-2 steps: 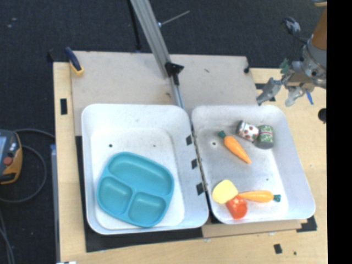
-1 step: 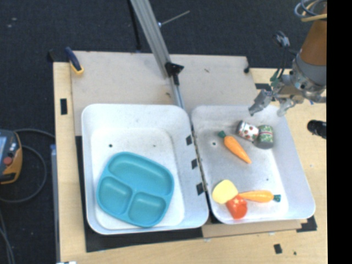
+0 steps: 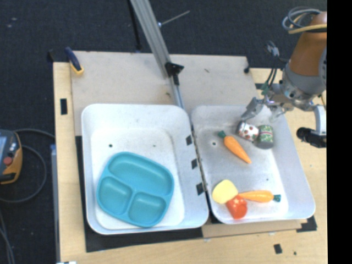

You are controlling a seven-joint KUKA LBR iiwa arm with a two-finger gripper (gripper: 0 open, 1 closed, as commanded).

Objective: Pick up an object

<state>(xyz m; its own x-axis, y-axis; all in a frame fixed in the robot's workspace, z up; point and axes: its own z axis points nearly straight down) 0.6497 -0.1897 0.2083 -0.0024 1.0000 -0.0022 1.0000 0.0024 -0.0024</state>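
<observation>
A pale wooden bench sits on dark carpet, with bare board behind the two bins and thin strips at the front and left. The left shallow white bin holds a blue three-compartment plastic plate in its front half; its back half is bare. The right shallow white bin has open floor between its back group and front group of objects, and along its right wall.

The grey arm with the orange band comes in from the right, above the right bin's back right corner. Its two-finger gripper hangs over the back of that bin, fingers spread wide, nothing between them.

Just below the gripper lie a small white ball with dark and red patches and, touching it on the right, a green-and-grey rounded object. An orange toy carrot lies slantwise just beside them. Near the front rim sit a yellow rounded piece, a red toy pepper touching it, and a second orange carrot lying across.
</observation>
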